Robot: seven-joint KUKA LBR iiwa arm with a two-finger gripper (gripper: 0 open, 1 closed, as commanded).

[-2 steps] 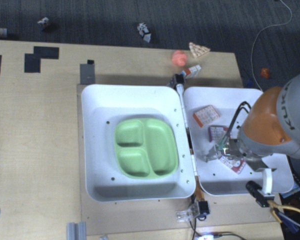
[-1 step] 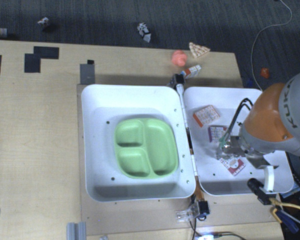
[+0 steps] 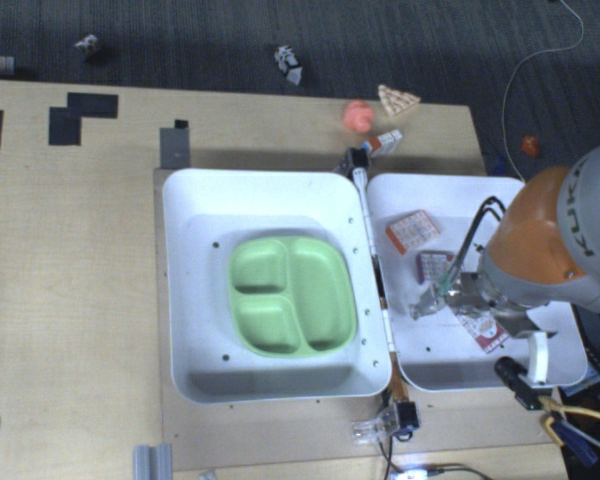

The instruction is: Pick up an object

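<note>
Right white bin (image 3: 420, 363), gripper (image 3: 442, 296) low inside, grip state unclear, red-patterned packet (image 3: 413, 231) just beyond

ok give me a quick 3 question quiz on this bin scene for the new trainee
1. True or false: the green divided tray lies in the left bin.
2. How many compartments does the tray have? A) two B) three C) five
3. Fill in: the gripper is down over the ___ bin, near the small packets.

Key: 1 true; 2 B; 3 right
</note>
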